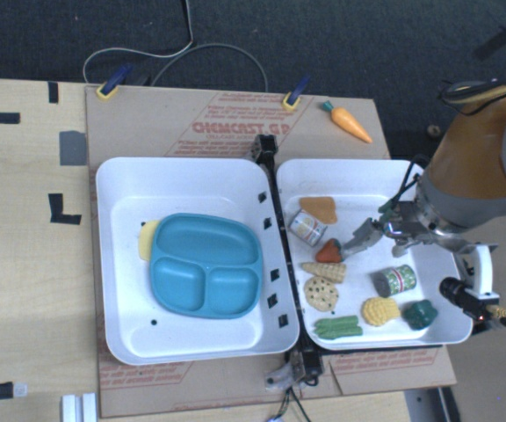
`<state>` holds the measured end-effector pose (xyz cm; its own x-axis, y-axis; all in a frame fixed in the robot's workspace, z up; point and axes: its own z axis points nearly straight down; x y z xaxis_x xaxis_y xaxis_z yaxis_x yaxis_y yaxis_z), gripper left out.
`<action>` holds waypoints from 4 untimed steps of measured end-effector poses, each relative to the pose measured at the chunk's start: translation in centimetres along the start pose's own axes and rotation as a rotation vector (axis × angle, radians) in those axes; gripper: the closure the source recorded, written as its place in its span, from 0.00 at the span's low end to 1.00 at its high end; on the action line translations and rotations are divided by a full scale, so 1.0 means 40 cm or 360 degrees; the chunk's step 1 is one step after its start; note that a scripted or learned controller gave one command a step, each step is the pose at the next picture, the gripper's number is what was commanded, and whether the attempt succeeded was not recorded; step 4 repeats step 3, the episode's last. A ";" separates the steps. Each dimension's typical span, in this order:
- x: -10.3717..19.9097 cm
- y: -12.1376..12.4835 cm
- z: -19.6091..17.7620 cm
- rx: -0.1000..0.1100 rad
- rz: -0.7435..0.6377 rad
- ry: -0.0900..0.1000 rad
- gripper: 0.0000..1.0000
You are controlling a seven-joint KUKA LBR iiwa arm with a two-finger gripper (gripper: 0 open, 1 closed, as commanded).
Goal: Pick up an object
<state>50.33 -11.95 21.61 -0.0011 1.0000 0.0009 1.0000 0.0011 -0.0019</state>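
Objects to pick: toy foods lie loose on the floor of the right bin (429,178), none between the claw's fingers.
Red piece (328,252): near the bin's middle, just left of the claw tip, touching or nearly touching it; I cannot tell which.
Small tin can (307,229): on its side, left of the red piece, close to the divider between the 2 bins.
Orange bread-like piece (318,208): just beyond the tin can, toward the far wall.
Cracker wedge (324,272): directly nearer than the red piece.
Round cookie (321,294): nearer again, touching the wedge.
Green pea pod (337,327): along the near wall.
Corn cob (380,310): right of the pea pod.
Green-labelled can (396,280): just beyond the corn.
Dark green piece (419,314): right of the corn, by the near right corner.
Claw (355,238): reaches in from the right, low over the bin's middle; fingers look narrow, but whether they are closed cannot be told.
Left bin (112,236): holds a blue divided plate (206,265) with 3 compartments, lying over a yellow item (147,239).
Toy carrot (349,121): on the table beyond the right bin.
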 end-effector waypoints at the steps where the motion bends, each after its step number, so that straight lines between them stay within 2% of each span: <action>1: 0.060 0.163 0.249 0.0002 -0.0004 -0.0001 0.00; 2: 0.063 0.138 0.329 -0.0006 0.0001 -0.0005 0.00; 3: 0.060 0.141 0.298 -0.0011 0.0001 -0.0007 1.00; 4: 0.060 0.141 0.298 -0.0011 0.0001 -0.0007 1.00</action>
